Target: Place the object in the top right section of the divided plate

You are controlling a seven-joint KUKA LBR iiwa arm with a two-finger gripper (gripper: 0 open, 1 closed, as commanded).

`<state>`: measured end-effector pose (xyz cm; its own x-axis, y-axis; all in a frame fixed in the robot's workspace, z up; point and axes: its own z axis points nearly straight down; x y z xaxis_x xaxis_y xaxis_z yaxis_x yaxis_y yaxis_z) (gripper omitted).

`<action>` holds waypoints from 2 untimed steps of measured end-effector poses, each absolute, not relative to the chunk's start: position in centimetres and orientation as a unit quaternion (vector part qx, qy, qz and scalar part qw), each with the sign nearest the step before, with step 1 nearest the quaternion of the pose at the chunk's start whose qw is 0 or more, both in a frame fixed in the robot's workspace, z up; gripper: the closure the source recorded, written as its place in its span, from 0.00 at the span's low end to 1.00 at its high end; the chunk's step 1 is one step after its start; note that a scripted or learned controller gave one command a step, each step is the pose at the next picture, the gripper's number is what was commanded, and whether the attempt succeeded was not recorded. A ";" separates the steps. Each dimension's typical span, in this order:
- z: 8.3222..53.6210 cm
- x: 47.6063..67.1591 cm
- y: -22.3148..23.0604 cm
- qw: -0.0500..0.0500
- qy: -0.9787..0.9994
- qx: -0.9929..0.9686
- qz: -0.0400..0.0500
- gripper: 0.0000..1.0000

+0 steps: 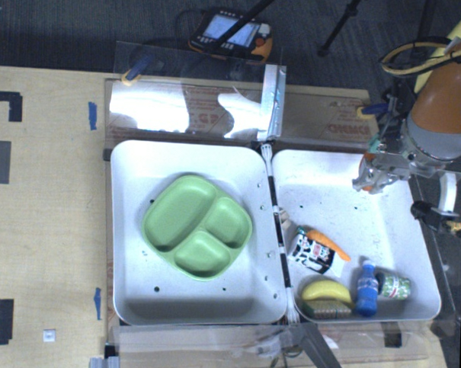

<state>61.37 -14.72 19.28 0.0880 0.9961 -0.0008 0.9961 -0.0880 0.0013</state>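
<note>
At upper right the gripper (374, 180) hangs, its grip state unreadable, while the green divided plate (197, 225) sits bare, nothing placed yet.

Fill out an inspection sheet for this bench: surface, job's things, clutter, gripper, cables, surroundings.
Surface: two white bins side by side, left bin and right bin.
Job's things: green divided plate in the left bin, nothing on it; carrot, banana, blue bottle, black-and-white carton and green can in the right bin.
Clutter: nothing seen.
Gripper: gripper over the right bin's far right corner, holding nothing.
Cables: yellow cable by the arm.
Surroundings: handheld screen beyond the bins.
</note>
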 end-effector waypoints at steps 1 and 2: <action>19.3 61.4 -14.7 0.001 0.675 0.738 0.000 0.00; 29.1 66.7 -5.6 0.001 0.781 0.624 0.001 0.00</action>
